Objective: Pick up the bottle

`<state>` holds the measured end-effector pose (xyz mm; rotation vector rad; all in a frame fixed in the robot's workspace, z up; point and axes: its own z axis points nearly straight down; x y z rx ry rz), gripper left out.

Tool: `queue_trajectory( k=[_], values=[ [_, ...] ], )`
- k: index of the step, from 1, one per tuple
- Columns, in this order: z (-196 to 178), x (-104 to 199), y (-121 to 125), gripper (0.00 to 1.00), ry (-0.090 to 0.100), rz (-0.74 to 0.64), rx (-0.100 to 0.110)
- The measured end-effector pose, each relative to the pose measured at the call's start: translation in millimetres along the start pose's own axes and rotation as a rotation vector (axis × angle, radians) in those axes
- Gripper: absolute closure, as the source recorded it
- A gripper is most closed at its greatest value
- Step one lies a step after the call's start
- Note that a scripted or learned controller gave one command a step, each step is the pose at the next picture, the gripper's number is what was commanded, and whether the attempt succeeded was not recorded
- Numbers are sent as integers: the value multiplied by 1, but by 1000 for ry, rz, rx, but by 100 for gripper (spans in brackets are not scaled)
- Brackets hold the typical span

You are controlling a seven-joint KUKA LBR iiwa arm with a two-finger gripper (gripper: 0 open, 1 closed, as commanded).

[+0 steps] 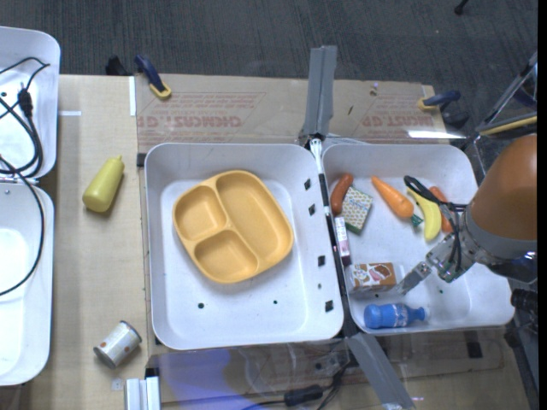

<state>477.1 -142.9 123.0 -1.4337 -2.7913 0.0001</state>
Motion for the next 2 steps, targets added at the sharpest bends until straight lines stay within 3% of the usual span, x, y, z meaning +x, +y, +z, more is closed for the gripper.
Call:
queue_trajectory(
  k=[1,2],
  values=[
    [25,20,25,0,-28,-451,-15],
    [-102,-46,-31,0,-7,-560,-2]
  ],
)
